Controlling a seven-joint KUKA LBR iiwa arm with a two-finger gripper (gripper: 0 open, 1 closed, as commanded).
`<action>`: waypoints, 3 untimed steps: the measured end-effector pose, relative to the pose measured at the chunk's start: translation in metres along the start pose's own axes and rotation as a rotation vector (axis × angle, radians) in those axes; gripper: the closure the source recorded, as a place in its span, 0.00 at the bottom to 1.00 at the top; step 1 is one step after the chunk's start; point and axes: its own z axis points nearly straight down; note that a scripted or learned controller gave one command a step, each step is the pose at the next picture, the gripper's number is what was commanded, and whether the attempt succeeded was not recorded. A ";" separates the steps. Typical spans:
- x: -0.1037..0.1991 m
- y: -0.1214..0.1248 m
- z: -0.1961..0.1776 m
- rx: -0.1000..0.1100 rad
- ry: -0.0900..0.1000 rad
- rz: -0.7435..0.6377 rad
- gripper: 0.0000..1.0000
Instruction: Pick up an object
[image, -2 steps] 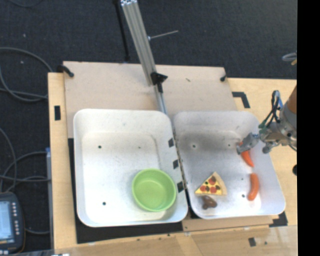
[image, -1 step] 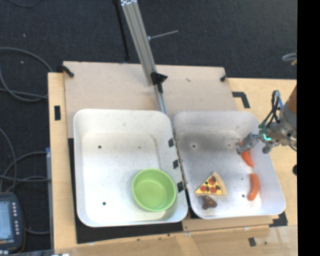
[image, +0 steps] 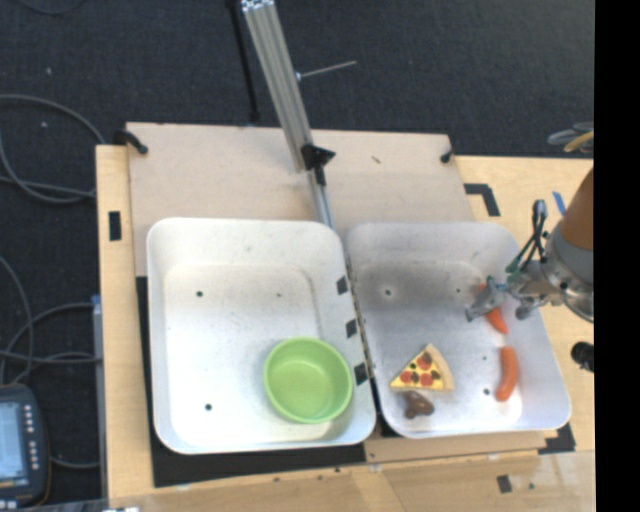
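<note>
Gripper (image: 487, 300) at right edge of frame, low over right bin (image: 420, 245), right by an orange carrot (image: 497, 320); grip state: cannot tell. Sausage (image: 508, 372), pizza (image: 424, 370), brown bit (image: 417, 404) lie lower right; bowl (image: 308, 379) lower centre. Nothing clearly lifted; pick seems pending.

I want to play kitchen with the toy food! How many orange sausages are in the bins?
2, both in the right bin. One orange sausage lies near the right edge. The other orange piece sits just under the hand, partly covered, so more could be hidden there.
</note>
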 end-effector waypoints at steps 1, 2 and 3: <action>0.000 0.002 0.063 0.001 0.001 0.000 0.00; 0.000 0.002 0.071 -0.002 0.002 0.000 0.00; -0.001 0.003 0.060 -0.006 0.002 0.002 1.00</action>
